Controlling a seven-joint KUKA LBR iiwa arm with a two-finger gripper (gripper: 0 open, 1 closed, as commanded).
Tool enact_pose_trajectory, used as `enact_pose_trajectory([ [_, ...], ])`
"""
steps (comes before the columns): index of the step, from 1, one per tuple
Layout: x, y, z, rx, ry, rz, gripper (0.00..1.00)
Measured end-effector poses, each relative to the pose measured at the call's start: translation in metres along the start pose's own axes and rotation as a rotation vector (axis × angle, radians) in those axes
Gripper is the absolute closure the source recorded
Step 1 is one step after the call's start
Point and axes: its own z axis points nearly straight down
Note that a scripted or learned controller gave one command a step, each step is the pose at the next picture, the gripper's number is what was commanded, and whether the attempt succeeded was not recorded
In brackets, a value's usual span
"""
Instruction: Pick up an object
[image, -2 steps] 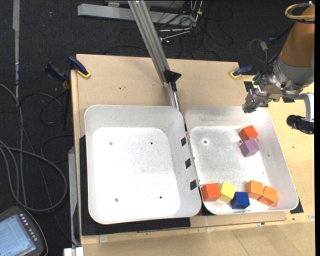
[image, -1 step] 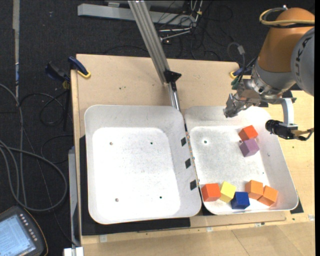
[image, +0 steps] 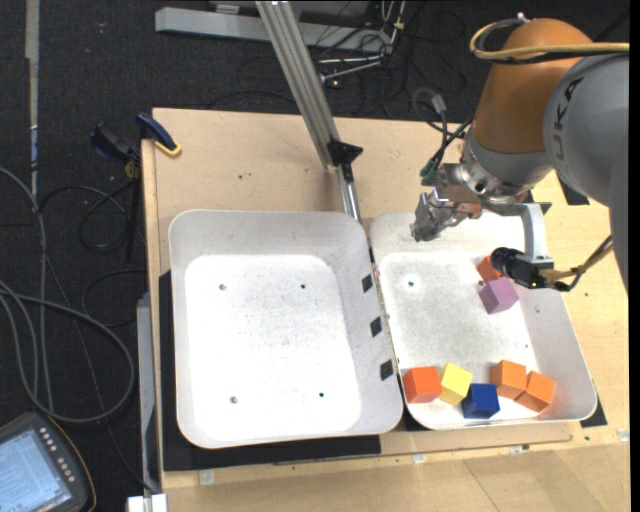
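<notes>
My gripper (image: 428, 224) hangs over the far left corner of the right bin (image: 440, 300), and nothing shows between or under it. A purple block (image: 497, 295) lies at the bin's right side, with an orange block (image: 487, 267) just behind it, partly covered. Along the near wall sit an orange block (image: 422, 383), a yellow block (image: 456, 381), a blue block (image: 481, 400) and two more orange blocks (image: 511, 376) (image: 540, 390). The gripper is well away from all of them, toward the back.
The left bin (image: 190, 300) stands beside the right one, with black clips (image: 378, 325) along the shared rim. A slanted metal pole (image: 310, 90) ends near the bins' far junction. A blue and yellow clamp (image: 150, 133) lies on the bench's far left corner.
</notes>
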Motion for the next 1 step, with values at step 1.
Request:
enact_pose_trajectory([
  [1, 0.0473, -0.0117, 0.0090, 0.002, -0.001, 0.002, 1.00],
])
